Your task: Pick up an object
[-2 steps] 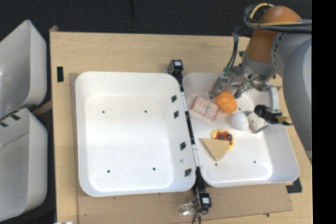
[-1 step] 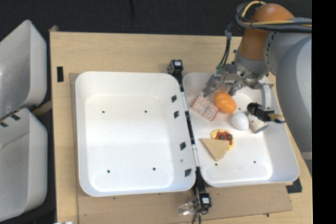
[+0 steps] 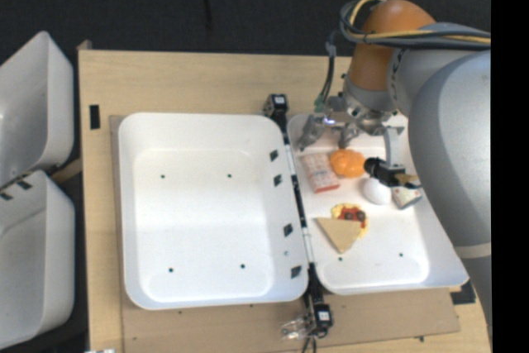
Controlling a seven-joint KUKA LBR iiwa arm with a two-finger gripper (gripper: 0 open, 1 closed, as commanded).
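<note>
My gripper (image 3: 329, 134) hangs over the far end of the right bin (image 3: 413, 260), open, with nothing between its fingers. Just in front of it lies an orange ball (image 3: 347, 163), and beside that a pink and white packet (image 3: 316, 171) near the bin's left wall. A small white rounded object (image 3: 377, 192) sits to the right of the ball. Closer to the front lies a tan pizza-slice toy (image 3: 342, 229) with red and yellow topping.
The left bin (image 3: 140, 178) stands beside the right one, with a row of black clips (image 3: 291, 202) along the wall between them. The grey arm (image 3: 446, 136) covers the right bin's right side. Two white shapes (image 3: 29, 112) lie off the bench's left edge.
</note>
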